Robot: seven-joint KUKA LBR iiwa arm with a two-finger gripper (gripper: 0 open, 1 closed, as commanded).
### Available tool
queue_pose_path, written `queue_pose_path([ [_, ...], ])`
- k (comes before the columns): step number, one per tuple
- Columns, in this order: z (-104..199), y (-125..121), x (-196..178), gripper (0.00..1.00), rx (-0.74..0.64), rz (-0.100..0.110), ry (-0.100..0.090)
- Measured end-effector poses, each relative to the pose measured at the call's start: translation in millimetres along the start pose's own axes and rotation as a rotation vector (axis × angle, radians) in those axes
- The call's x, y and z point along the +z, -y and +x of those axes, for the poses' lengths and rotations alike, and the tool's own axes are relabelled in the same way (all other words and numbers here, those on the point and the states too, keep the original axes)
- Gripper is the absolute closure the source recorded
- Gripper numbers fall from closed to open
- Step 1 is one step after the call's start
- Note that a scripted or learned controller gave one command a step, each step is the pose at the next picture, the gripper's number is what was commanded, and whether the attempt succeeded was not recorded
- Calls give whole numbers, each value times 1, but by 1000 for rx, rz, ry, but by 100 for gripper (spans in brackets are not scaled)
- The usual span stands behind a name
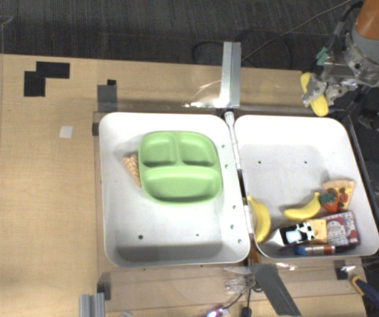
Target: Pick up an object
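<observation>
The toys that could be picked all crowd the near right corner of the right bin (pixel 295 137): two bananas (pixel 303 209), a pizza slice (pixel 338 193), a small carton (pixel 340 231) and a marker (pixel 315 249), so a descent there may nudge neighbours or close on none. The gripper (pixel 318 94) hovers beyond that bin's far edge, yellow fingertips (pixel 319 104) slightly parted, pinching nothing I can make out.

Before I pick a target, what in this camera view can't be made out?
- Gripper: small, blurred; grip state unclear.
- Arm: cut off by the top edge.
- Tan item: mostly hidden under the green tray.
- Marker and box: print too small to read.
- Pizza slice toy: partly overlapped by the banana.
</observation>
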State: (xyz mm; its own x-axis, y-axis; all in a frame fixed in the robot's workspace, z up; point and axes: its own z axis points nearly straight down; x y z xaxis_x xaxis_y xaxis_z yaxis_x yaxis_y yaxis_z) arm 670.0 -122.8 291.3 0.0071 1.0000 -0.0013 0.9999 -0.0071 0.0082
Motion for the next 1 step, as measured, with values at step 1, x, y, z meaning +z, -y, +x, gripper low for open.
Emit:
queue_pose_path([
  [1, 20, 1, 60, 100, 28, 3, 0],
])
